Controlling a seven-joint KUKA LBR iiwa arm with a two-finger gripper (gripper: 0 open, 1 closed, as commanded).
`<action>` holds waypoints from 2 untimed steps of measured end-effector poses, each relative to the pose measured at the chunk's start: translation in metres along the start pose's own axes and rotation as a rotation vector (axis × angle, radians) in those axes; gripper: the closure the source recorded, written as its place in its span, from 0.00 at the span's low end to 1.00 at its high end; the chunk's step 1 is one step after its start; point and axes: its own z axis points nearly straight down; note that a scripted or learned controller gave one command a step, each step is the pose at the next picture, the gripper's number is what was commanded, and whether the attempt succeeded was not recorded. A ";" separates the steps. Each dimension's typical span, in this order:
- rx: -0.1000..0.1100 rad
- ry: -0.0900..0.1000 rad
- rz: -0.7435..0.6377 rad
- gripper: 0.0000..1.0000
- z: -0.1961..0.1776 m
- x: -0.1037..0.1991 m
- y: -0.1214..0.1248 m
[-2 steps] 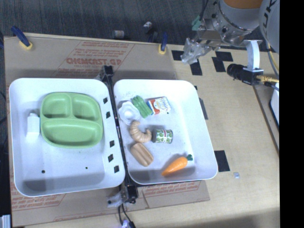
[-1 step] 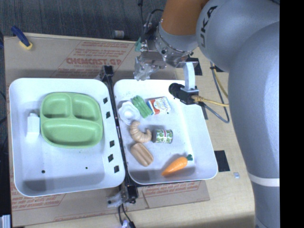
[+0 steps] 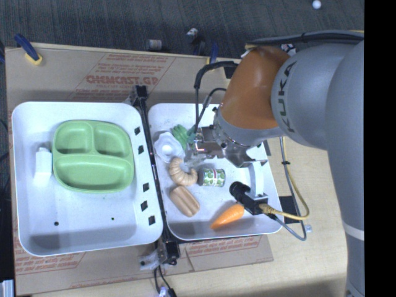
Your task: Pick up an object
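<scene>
Cardboard sheet (image 3: 124,73), upper left, red print: "CHEMCAST GP"
Arm (image 3: 309,79), upper right, grey housing: "KUKA"

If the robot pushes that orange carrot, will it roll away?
Probably a little. The carrot is round-bodied and lies on its side in the right bin, so it may roll. Its taper would likely curve it round rather than straight. It looks like smooth plastic, so possibly slippery and light.

Glossy white plastic bins (image 3: 25,166); matt green plastic tray (image 3: 93,156); brown cardboard underlay (image 3: 117,73).
</scene>
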 end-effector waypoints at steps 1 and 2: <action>-0.002 0.001 0.000 1.00 0.124 -0.054 -0.050; -0.007 0.001 0.000 1.00 0.003 -0.026 -0.048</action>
